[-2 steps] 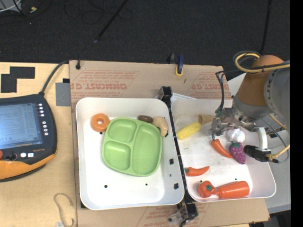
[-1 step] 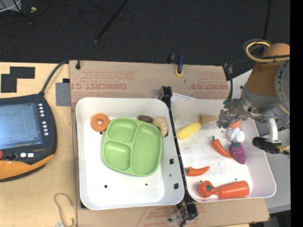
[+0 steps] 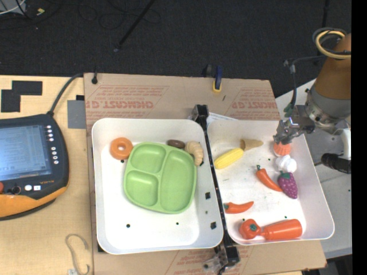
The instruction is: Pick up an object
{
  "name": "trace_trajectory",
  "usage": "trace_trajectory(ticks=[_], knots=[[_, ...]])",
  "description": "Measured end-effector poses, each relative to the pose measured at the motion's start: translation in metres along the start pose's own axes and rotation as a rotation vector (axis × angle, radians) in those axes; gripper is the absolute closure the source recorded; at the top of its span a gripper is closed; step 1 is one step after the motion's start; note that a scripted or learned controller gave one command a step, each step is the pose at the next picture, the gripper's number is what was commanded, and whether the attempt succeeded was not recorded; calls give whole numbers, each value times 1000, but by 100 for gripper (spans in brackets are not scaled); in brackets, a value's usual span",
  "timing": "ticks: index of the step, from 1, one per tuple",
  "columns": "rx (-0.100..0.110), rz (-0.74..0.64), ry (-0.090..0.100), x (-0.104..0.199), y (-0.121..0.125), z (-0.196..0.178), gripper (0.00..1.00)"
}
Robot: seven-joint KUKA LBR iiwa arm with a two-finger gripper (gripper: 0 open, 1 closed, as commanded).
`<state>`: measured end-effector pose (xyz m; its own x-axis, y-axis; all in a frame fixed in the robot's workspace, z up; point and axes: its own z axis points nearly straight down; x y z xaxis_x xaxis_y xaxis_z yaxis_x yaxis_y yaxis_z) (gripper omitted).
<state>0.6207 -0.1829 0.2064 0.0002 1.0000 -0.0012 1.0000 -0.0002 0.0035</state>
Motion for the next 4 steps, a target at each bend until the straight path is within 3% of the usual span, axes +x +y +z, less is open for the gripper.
trace_trajectory(ticks=[1,2,4], knots=[[2,2,1,-2,0,-23,100],[6,-5,4,54,5,-23,100],[8,-3,3,147,-14,-10,100]])
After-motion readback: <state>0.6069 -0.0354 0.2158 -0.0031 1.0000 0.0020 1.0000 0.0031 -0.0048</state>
